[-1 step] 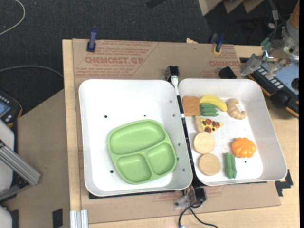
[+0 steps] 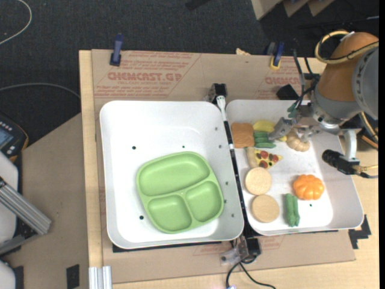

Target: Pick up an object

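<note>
Toy foods (image 2: pixel 271 173) fill the right white bin (image 2: pixel 337 212) on a brown bench (image 2: pixel 150 77).

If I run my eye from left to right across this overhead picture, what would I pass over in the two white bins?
Green divided plate in the left bin → slice of toast in the right bin → green pea pod → orange pumpkin.

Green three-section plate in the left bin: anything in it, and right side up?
Empty and right side up: the green three-section plate shows all three bare hollows facing upward.
</note>
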`<state>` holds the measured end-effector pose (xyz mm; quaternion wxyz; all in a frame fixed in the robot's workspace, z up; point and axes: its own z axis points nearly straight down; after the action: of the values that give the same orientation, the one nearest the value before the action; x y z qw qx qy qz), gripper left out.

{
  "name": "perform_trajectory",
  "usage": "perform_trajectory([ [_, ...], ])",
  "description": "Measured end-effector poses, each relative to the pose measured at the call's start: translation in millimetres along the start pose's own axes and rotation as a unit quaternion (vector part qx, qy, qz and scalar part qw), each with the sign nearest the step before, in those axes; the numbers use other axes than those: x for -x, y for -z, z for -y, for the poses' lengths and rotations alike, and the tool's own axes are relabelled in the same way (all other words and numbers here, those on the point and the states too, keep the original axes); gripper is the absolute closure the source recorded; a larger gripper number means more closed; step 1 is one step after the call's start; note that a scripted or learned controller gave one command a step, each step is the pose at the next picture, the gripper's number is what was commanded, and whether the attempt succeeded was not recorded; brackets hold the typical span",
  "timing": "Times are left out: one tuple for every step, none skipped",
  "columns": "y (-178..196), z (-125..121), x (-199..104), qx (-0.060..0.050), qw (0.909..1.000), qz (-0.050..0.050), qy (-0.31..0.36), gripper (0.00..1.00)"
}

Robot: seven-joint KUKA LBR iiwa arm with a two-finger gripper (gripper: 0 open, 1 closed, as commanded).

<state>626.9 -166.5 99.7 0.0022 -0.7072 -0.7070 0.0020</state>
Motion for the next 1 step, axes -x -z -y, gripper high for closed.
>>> perform_trajectory([
  [-12.9,93.7,-53.8,0.005,1.0000,0.000,-0.001,0.00],
])
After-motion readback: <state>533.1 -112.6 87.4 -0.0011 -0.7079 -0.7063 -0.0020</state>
